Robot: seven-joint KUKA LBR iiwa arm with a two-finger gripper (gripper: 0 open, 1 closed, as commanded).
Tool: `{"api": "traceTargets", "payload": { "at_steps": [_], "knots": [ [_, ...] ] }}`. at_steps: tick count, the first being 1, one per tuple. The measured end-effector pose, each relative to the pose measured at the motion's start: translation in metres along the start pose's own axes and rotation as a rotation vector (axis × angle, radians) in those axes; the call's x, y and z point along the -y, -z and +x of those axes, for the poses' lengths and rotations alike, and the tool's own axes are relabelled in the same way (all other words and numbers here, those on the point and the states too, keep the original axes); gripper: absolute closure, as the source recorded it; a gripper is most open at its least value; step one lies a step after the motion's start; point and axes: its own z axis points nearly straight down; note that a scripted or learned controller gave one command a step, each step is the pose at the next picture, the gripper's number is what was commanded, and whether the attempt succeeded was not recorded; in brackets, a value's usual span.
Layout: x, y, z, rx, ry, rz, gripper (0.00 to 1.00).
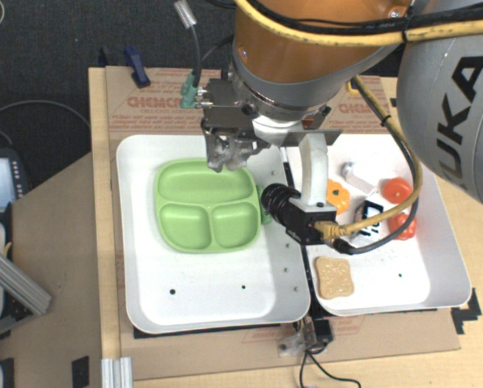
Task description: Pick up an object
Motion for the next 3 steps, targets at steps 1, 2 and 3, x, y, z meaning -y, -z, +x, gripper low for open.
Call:
{"api": "traceTargets", "payload": {
  "at_steps": [1,2,3],
  "knots": [
    [0.0,-0.023,-0.082,0.006,-0.015,0.009,1.0],
    [0.0,-0.011,-0.076,0.003,-0.006,0.003,1.0],
    [-0.001,-0.001,-0.076,0.002,-0.006,0.0,1.0]
  ]
}}
